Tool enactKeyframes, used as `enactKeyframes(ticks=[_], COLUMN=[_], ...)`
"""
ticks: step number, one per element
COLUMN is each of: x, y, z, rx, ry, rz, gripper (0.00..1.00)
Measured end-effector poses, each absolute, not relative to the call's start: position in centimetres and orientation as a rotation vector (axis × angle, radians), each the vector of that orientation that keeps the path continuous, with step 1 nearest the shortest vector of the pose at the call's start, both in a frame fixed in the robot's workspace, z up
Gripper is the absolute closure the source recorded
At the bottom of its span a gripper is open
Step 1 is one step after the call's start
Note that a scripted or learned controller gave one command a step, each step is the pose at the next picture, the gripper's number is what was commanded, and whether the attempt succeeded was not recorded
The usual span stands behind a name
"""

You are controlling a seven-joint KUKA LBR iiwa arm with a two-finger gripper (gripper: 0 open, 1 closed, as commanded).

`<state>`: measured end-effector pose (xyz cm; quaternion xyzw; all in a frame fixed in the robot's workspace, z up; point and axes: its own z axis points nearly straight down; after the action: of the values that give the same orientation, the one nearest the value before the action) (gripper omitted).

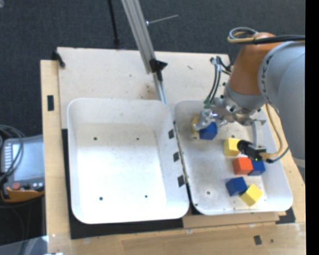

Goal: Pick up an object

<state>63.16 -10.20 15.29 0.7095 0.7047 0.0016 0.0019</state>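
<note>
My gripper (206, 122) hangs over the upper left part of the right bin (218, 206), below the orange wrist band. Directly under its tip sits a blue block (208, 131), with a small yellow piece (195, 123) touching it on the left. The gripper body hides how the block meets the tip. Further right in the same bin lie a yellow block (231, 146), an orange block (242, 165) against a blue one (257, 168), then another blue block (235, 185) and a yellow block (251, 195) near the front.
The left bin (80, 142) lies beside the right one, sharing a raised middle rim. A slanted metal rail (141, 33) rises from the bench behind the bins. A black cable end (251, 149) dangles over the yellow block.
</note>
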Motion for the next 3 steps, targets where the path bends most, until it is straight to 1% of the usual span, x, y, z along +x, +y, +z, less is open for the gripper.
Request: enactKeyframes(ticks=[1, 2, 3], x=[63.5, 62.6, 62.2], y=[-10.1, -10.4, -5.0], z=[19.7, 25.3, 24.3], rx=[2.215, 2.214, 2.216], ry=[2.222, 2.222, 2.228], rz=[0.005, 0.006, -0.001], gripper=[1.0, 1.0, 1.0])
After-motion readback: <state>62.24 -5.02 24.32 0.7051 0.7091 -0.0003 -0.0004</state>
